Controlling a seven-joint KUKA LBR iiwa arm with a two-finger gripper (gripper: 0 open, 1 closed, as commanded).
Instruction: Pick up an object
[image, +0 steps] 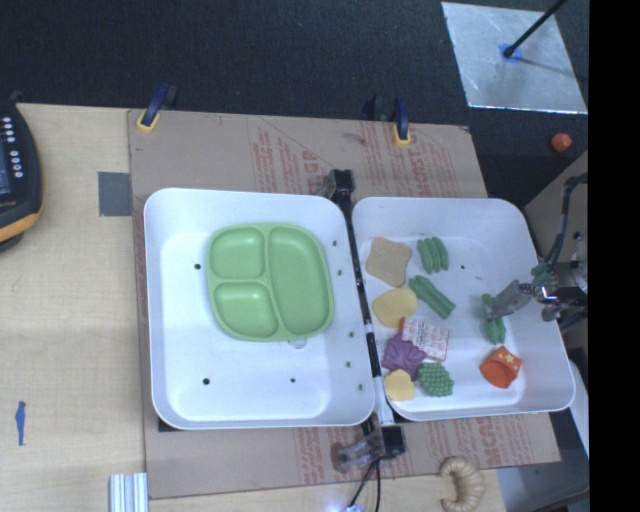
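Observation:
The right bin (470, 222) holds several toy foods: a tan toast slice (388, 261), two green pods (432, 254) (431, 296), a yellow piece (395, 306), a pink-and-white packet (428, 338), a purple piece (403, 354), a small yellow piece (399, 385), a green bumpy piece (435, 378) and a red-orange piece (500, 366). My gripper (515, 298) reaches in low over the bin's right side. A dark green piece (493, 322) lies right at its tip; whether they touch is unclear.
The left bin (180, 380) holds a light green divided plate (270, 281). Clamps (400, 122) pin the cardboard at the back. A control pendant (15, 180) lies at the far left. A curled tan object (463, 482) sits in front of the right bin.

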